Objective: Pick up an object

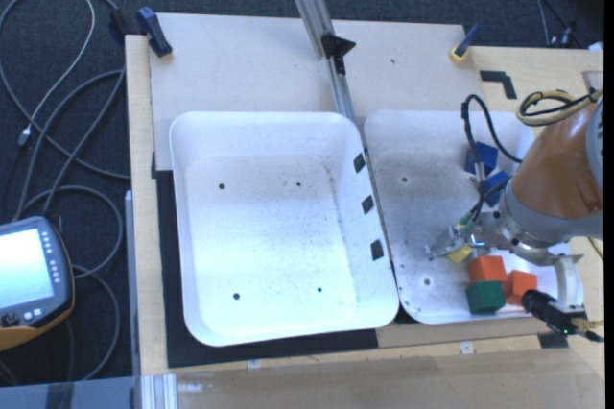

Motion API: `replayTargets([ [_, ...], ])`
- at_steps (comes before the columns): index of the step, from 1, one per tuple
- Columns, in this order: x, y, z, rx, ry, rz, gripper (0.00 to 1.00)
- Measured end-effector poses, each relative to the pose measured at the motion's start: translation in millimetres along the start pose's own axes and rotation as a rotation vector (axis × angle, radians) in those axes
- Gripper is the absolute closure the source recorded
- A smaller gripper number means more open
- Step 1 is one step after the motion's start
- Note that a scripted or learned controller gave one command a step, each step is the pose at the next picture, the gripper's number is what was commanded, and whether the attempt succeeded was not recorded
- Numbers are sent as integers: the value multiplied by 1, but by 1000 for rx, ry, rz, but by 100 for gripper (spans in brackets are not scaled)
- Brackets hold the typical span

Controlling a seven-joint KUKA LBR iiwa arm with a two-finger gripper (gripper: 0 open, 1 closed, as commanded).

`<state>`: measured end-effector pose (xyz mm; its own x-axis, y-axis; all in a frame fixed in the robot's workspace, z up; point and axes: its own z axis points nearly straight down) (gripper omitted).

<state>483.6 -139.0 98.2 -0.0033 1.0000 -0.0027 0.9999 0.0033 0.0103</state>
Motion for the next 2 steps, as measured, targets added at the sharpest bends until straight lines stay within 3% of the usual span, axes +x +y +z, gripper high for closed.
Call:
replayTargets([
  [1,-1,-1,-2,2,0,1,0],
  [2,-1,1,-13,-2,0,1,100],
])
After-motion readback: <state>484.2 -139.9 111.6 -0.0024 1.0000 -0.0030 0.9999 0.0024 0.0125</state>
